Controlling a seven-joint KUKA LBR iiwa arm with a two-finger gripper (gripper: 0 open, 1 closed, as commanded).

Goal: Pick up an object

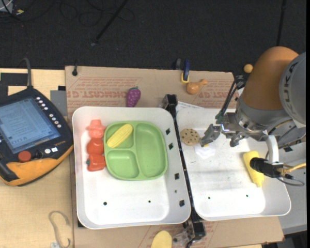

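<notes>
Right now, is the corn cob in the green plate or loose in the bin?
In the plate. The yellow corn cob lies tilted inside the upper left compartment of the green divided plate, which sits in the left bin.

Red printed letters are seen on the flat brown cardboard sheet (98, 89) behind the bins (they are upside down and too blurred to be read). Grey letters "UK" are seen on the grey robot arm (294, 89).
</notes>
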